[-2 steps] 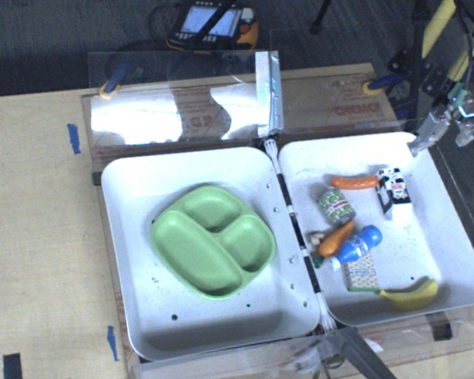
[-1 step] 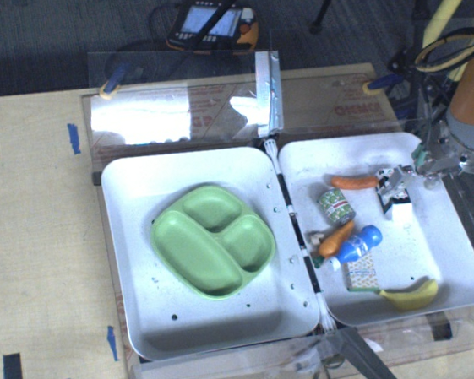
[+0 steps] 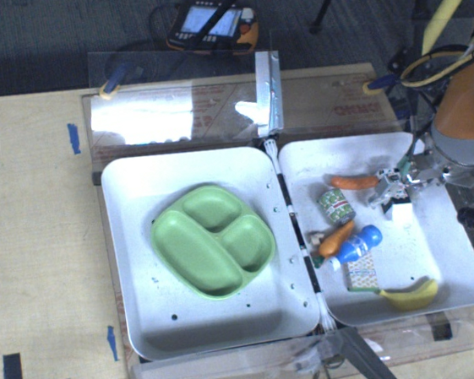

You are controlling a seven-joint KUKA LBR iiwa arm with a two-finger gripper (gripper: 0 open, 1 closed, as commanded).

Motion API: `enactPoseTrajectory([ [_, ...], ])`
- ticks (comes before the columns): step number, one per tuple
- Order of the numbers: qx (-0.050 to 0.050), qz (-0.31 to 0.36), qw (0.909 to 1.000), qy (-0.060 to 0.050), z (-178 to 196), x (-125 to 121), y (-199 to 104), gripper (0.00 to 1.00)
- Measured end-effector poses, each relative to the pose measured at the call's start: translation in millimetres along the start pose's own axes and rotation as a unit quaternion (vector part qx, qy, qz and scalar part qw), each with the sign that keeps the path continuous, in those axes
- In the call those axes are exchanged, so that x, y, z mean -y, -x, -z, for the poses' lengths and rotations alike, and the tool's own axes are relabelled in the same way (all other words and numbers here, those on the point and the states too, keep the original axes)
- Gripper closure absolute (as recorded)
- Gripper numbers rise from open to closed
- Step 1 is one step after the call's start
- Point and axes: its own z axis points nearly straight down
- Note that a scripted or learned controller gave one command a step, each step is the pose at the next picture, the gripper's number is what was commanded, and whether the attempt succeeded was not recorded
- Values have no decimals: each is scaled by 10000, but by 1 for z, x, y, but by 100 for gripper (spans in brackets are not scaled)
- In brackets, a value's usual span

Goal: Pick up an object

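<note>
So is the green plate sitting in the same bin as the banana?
No, the green plate lies in the left bin, while the banana lies in the right bin.

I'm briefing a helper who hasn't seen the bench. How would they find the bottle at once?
Go to the right bin, the one without the green tray. Near its middle lies a small bottle on its side, just below a carrot. It alone has a blue cap and a white body.

Arm (image 3: 463, 116) reaching from right, claw (image 3: 392, 185) lowered.
</note>
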Motion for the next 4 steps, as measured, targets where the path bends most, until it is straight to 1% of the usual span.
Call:
enactPoseTrajectory([
  [1,26,36,10000,-21,29,47,3,0],
  [2,2,979,9952,9,-8,-5,3,0],
  [3,60,961,9953,30,4,-6,8,100],
  [4,65,1035,9946,-25,77,-5,-79,100],
])
